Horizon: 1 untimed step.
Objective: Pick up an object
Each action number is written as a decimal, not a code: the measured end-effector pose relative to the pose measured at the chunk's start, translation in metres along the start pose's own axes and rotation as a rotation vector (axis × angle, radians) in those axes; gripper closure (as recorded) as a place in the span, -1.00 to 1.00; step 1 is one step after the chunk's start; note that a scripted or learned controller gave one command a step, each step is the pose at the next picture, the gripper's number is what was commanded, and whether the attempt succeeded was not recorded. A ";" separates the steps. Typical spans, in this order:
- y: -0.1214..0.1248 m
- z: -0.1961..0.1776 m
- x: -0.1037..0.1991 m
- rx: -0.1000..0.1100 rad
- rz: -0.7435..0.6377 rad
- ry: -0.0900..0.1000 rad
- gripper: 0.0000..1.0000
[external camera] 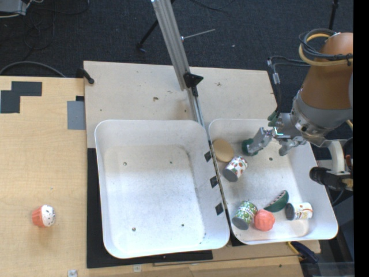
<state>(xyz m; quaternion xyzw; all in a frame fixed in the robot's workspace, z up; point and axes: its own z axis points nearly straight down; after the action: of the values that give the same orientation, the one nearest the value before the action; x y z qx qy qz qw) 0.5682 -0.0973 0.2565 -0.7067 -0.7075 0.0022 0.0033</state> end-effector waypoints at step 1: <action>0.001 -0.002 -0.001 -0.005 0.003 -0.001 -1.00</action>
<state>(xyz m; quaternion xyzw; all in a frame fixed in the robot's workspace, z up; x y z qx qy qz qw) 0.5687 -0.0987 0.2588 -0.7076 -0.7066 0.0007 0.0012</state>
